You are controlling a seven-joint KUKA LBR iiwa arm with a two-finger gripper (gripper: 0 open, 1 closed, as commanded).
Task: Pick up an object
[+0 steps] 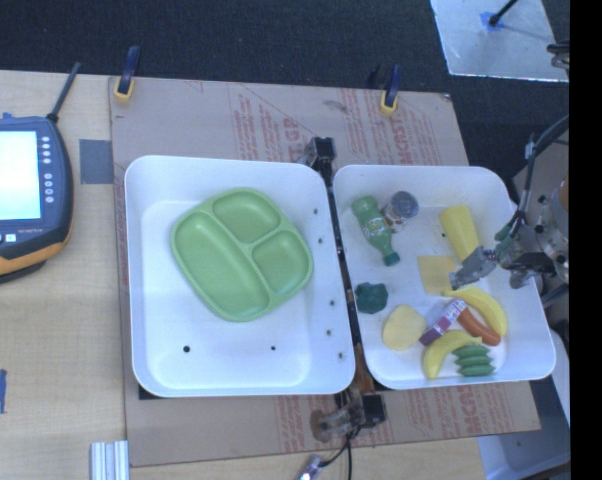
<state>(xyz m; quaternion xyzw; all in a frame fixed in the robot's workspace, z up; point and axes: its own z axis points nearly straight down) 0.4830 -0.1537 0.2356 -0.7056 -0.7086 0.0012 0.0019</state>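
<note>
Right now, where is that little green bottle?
The green bottle lies in the right bin, near its upper left corner, just left of a small grey can and above a dark green lump.

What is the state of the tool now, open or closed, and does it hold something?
Tool: above the right bin, over the yellow slice; open or closed cannot be told, and nothing is seen held.

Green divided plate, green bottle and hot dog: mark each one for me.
green divided plate (243, 255): camera view, on the ridge where its three compartments meet.
green bottle (373, 226): camera view, middle of its body.
hot dog (478, 326): camera view, on the reddish sausage.
</note>
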